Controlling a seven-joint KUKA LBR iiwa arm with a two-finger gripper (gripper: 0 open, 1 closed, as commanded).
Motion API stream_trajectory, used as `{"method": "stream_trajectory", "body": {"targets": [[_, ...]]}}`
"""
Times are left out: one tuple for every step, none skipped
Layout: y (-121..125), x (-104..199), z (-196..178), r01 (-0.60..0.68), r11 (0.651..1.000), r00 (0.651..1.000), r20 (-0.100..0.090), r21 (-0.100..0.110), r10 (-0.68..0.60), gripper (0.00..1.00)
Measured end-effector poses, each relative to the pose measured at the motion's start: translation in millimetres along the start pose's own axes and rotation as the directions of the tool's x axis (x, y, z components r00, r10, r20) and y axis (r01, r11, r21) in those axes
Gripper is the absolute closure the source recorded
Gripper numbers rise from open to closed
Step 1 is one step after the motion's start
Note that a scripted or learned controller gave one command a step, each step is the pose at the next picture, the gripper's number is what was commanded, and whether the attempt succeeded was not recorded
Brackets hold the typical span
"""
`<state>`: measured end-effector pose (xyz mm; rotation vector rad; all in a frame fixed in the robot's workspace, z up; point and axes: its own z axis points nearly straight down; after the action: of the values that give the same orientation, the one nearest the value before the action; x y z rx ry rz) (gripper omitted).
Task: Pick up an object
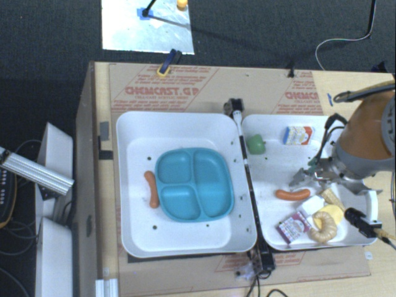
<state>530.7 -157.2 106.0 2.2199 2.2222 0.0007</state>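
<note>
on the tan bench (185, 88), two white bins (185, 129) sit over dark carpet (49, 42).

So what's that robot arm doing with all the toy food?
The robot arm is reaching into the right bin from the right, trying to pick something up. Its claw sits low just above an orange sausage, with nothing visibly between its fingers. Nearby lie a green toy, a small carton, a purple packet and a pale pastry. The left bin holds a blue divided plate with another sausage beside it.
</note>
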Motion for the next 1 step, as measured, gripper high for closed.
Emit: {"method": "stream_trajectory", "body": {"targets": [[97.4, 19.0, 21.5, 0.003, 1.0, 1.0, 0.0, -0.002, -0.003, 0.0]]}}
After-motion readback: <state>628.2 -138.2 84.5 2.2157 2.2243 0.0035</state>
